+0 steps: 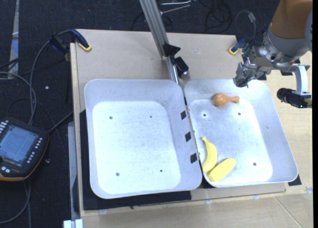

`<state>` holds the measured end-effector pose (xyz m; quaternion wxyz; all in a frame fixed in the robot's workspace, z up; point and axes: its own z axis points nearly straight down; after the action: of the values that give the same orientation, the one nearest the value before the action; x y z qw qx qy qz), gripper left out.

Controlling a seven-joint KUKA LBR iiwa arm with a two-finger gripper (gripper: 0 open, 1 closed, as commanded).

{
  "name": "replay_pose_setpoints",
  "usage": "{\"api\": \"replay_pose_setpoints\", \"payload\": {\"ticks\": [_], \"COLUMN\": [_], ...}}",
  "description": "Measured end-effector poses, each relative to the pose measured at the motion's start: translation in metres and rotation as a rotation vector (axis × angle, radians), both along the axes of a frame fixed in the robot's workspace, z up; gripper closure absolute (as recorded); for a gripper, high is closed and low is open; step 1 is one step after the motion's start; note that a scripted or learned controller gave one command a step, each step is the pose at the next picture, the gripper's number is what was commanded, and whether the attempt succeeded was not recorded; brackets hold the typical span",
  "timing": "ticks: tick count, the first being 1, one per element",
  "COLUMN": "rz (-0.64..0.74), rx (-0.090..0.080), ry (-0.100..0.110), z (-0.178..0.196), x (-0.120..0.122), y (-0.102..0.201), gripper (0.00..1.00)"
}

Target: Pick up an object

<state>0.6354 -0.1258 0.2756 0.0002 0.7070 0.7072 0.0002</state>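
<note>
- Drumstick toy [224, 99]: orange, near the right bin [278, 137] back wall; probably light, stiff, smooth; best pinched across the fat end.
- Tool [244, 79]: just above the bin's back rim, near the drumstick; opening impossible to tell.
- Banana [210, 153] and yellow lemon-like piece [221, 169]: touching, front-left, well apart, no obstruction.

Two bins sit side by side on a bench [129, 53], their inner edges touching. The left bin [99, 93] has the right bin [278, 137] beside it. In the right bin, a drumstick toy [224, 99] lies near the far wall. A banana [210, 153] lies near the front left corner, with a lemon-shaped piece [221, 169] touching it on its right. The gripper [244, 79] hangs above the right bin's far edge, right of and behind the drumstick toy. A slanted rail [155, 21] rises behind the seam between the bins. A handheld controller [19, 147] lies on the floor left of the bench.
</note>
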Motion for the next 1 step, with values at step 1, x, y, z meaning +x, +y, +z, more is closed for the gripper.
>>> {"api": "replay_pose_setpoints", "payload": {"ticks": [1], "rz": [0.005], "rx": [0.001], "ry": [0.001], "z": [-0.0068], "x": [0.0083], "y": [0.0593], "gripper": [1.00]}}
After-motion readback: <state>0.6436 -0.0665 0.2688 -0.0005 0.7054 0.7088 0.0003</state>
